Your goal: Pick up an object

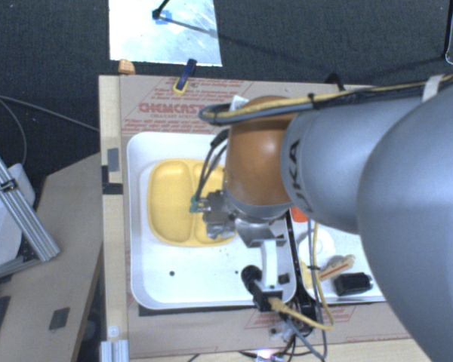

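The claw (213, 208) hangs over the 3 o'clock edge of one yellow dish (172, 200) in the left bin (147, 277); its opening cannot be told. At its 4 o'clock lie one black block (352, 283) and one tan-handled tool (337, 265).

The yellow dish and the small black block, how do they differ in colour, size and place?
Colour: the yellow dish is pale yellow, the black block is dark. Size: the yellow dish is far larger than the black block. Place: the yellow dish lies in the left bin, the black block in the right bin beside a tan stick. Both lie in white bins.
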`<state>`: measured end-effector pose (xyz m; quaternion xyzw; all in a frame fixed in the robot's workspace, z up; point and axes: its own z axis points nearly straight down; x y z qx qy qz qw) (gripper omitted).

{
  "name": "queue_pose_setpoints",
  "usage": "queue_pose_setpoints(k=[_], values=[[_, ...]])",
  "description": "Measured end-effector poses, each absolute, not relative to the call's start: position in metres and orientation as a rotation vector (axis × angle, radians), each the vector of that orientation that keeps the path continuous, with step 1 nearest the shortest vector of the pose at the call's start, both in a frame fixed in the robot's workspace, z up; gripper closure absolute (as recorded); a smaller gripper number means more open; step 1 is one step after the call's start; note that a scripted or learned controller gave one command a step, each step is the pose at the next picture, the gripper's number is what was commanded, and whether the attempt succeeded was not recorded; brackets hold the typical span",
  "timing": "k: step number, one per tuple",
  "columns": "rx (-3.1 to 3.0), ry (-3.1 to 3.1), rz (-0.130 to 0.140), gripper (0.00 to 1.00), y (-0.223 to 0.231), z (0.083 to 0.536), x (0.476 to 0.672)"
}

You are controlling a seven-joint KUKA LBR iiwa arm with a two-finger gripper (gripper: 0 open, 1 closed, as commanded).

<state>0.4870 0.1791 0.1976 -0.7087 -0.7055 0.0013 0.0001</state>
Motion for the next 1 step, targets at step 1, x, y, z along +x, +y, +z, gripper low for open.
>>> queue_pose_setpoints(k=[1], values=[[-2.22, -2.231, -0.022, 1.0, 0.1913, 0.3233, 0.5097]])
